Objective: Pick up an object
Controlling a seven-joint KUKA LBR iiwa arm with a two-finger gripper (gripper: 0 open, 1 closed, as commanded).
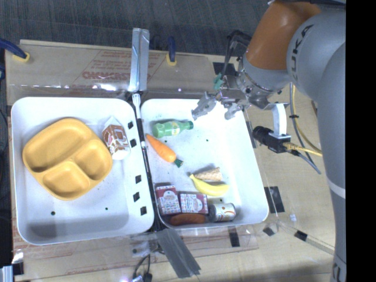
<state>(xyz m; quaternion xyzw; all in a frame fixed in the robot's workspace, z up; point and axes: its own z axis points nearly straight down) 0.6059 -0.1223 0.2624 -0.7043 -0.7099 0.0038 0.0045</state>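
Above the far edge of the right bin, claw poised with both fingers spread apart and nothing between them; no contact with any object. Task judged at its early stage: no object lifted, approach and descent, closure and lift all left to do. Candidate nearest the claw: green bottle, lying on its side in the far part of the right bin, just below and left of the fingertips. Next to it, toward the divider: orange carrot, lying at a slant, apart from the bottle. Further toward the near side: banana with a pale wedge-shaped item touching its upper edge, identity of the wedge not determinable. Along the near wall of the right bin: two red packets side by side, a brown sausage-like item just below them, and a small can on its side at their right, all tightly grouped. Left bin contents: yellow divided tray, occupying the middle and left of the bin, and a small brown-and-white carton resting just beside its right rim, close to the divider. Both bins seated side by side on the worktop. Probable difficulty at the near wall: crowded items, little finger clearance; bottle and carrot judged easier, each with free space on both flanks.
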